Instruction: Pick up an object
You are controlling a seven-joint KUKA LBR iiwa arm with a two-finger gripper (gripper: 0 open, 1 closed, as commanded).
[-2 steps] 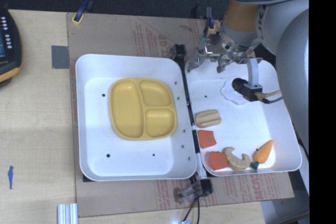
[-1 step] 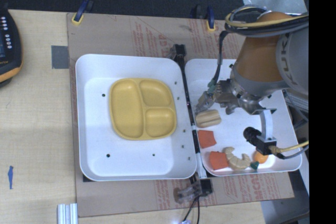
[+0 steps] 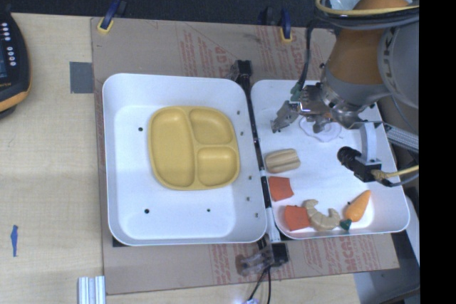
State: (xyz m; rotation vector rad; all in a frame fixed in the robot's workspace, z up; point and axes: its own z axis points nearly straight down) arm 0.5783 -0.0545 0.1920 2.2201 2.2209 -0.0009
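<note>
Plainly, the risk here is a grasp that closes on nothing. The gripper [image 3: 291, 110] hangs over the upper part of the right bin [image 3: 399, 221], its dark fingers spread apart with nothing between them, and the bare white floor lies under them. The candidates lie lower in that bin: a tan bread roll [image 3: 281, 161] just below the gripper, an orange-red block [image 3: 281, 188] under it, a second red block [image 3: 296, 217] touching a pale curved piece [image 3: 322, 216], and a carrot [image 3: 358, 205] near the lower right corner. If the arm descends where it now hangs, I judge the fingers would meet only the bin floor. The roll's rounded sides could let it slip out sideways from a pinch. The red block and curved piece touch, so one may drag the other. The yellow divided plate [image 3: 193, 147] sits well apart in the left bin [image 3: 117, 153].
</note>
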